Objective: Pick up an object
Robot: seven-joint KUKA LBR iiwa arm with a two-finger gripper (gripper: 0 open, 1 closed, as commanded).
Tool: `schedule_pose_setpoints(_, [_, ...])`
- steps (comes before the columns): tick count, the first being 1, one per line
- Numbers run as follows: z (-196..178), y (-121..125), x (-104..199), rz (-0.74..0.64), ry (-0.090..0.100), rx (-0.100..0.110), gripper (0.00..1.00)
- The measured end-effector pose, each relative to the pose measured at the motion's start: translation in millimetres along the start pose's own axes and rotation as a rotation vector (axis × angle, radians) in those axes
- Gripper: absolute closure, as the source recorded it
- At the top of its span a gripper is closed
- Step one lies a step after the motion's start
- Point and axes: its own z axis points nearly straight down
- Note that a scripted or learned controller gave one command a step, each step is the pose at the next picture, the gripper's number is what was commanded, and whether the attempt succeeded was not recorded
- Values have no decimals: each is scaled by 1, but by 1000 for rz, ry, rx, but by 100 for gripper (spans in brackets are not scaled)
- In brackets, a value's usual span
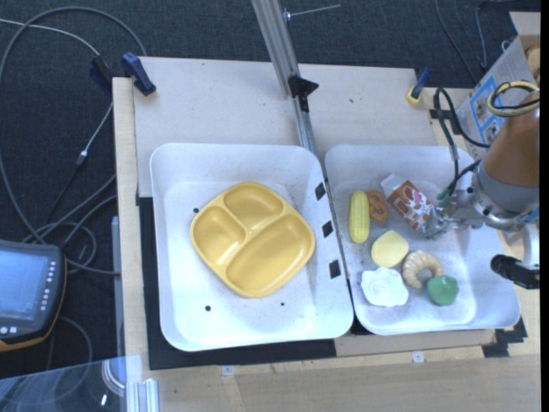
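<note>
Pincer (436,222) beside red-and-white packet (408,203)

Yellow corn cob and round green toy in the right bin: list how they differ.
The long yellow corn cob lies at the bin's left side; the round green toy sits near its front right. The cob is slender and elongated, the green toy squat and compact. Both rest in the right white bin.

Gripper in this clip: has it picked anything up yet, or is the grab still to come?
Nothing looks lifted: the corn, yellow piece, donut, white piece, green piece and red packet all lie in the right bin. In hand: the gripper is low in that bin beside the packet; its grip is too blurred to judge. Left: secure one item and raise it.
</note>
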Motion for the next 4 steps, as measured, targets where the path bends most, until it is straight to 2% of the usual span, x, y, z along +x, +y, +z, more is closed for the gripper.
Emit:
schedule_pose_setpoints(1, [-63,6,-6,0,-5,-7,100])
schedule_pose_setpoints(3, [-144,14,-9,-1,-3,-3,100])
schedule_pose_setpoints(4, [-153,7,44,-6,2,2,100])
